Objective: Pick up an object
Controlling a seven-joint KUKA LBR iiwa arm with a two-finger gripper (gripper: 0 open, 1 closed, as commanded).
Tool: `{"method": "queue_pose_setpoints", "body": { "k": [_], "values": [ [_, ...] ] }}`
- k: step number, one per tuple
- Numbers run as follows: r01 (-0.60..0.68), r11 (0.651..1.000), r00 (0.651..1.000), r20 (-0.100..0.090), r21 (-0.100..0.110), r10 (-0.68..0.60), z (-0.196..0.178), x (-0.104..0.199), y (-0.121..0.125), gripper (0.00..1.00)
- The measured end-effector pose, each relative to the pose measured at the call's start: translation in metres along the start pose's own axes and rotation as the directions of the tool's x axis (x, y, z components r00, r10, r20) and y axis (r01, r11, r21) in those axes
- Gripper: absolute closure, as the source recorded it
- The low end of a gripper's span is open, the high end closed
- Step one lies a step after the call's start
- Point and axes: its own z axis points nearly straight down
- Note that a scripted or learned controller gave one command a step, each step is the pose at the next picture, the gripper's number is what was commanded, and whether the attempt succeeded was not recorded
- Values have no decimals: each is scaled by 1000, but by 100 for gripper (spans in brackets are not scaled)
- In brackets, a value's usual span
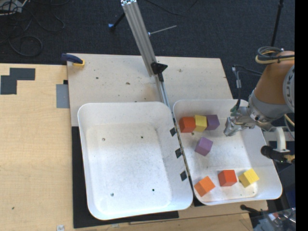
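1. In the camera view, the grey KUKA arm with the orange band (273, 88) reaches in from the right, and its two-finger gripper (231, 128) sits above the floor of the right shallow white bin (269, 189), near that bin's upper part. At this size it cannot be told whether it is open or closed; nothing can be made out in its grasp.

2. The likely candidates lie just to its left: a row of three cubes touching or nearly touching, the red-orange cube (187, 124), the yellow cube (200, 122) and the purple cube (212, 122), which is the nearest to the gripper.

3. The risk judged here is crowding. A descent onto the purple cube could land a finger on the neighbouring yellow one, pushing the row aside rather than enclosing a single block.

4. The second purple cube (203, 146) lies alone lower down, tilted; a skewed face could slip out of a closing grip.

5. Near the bin's lower edge sit the orange cube (205, 185), the red cube (227, 178) and a second yellow cube (249, 177); the last is close to the rim, where the wall could block a finger.

6. The left shallow white bin (91, 114) adjoins the right one along a divider.
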Motion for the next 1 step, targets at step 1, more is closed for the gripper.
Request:
{"method": "queue_pose_setpoints", "body": {
  "k": [1],
  "values": [
    [1,1000,1000,2,-5,-1,-42,-1,1,100]
  ]
}}
